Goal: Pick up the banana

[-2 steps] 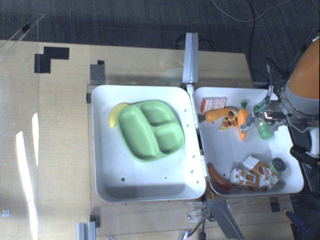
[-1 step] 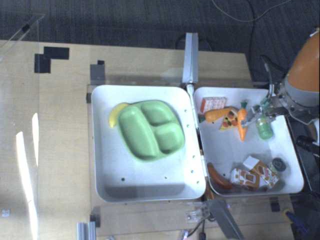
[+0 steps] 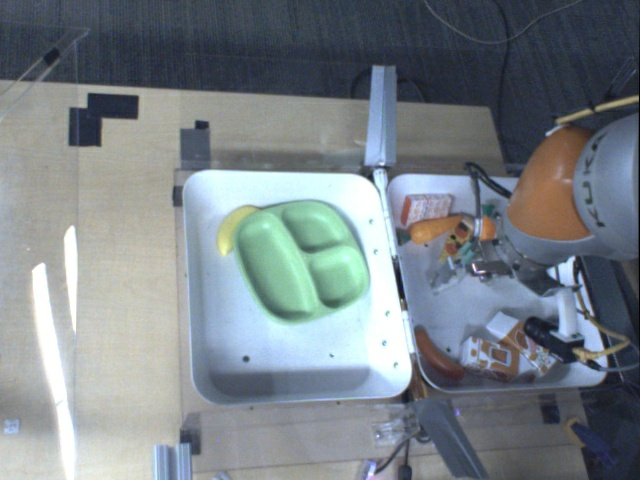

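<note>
We count two white bins, the left bin (image 3: 210, 298) and the right bin (image 3: 440, 308). In the left one we see one green divided plate (image 3: 300, 258) and one banana (image 3: 234, 230). In the right one we count one carrot (image 3: 432, 231), one small red-and-white box (image 3: 426, 208), one brown sausage (image 3: 437, 356) and one brown-and-white carton (image 3: 505, 353). One arm (image 3: 570, 193) reaches in, carrying one gripper (image 3: 465, 258).
</note>
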Robot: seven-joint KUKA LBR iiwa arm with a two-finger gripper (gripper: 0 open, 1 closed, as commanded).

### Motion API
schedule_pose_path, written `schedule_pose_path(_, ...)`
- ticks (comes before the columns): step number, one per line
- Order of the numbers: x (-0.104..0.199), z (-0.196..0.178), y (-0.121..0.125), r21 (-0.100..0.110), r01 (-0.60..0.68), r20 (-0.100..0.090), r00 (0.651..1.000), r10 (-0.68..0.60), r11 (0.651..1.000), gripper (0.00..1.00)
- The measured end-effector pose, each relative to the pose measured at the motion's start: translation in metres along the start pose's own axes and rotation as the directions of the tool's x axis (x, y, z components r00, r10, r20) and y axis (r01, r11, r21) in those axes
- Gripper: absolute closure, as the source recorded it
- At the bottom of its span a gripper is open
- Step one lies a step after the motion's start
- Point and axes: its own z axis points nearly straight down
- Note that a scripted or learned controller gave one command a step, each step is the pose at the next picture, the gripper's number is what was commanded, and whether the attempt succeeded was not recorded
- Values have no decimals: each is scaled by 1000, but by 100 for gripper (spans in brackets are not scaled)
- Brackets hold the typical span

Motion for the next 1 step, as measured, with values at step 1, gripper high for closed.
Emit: schedule_pose_path(1, -54, -56, -5, -3, -38, 2, 999, 38, 999, 0)
